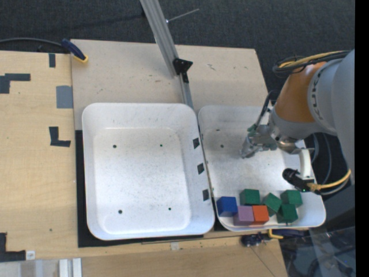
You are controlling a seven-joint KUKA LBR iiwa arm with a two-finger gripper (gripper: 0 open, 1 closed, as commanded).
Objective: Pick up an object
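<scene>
While no writing is legible, blocks [258, 208] crowd the right bin [225, 126].

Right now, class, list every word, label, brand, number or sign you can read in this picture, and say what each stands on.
None: no readable text anywhere.
The black marks on the bench are plain tape shapes, not letters.
The small dark tabs on the wall between the left bin and the right bin are blank.
The coloured blocks and the arm above the pincer bear no legible marking.
</scene>
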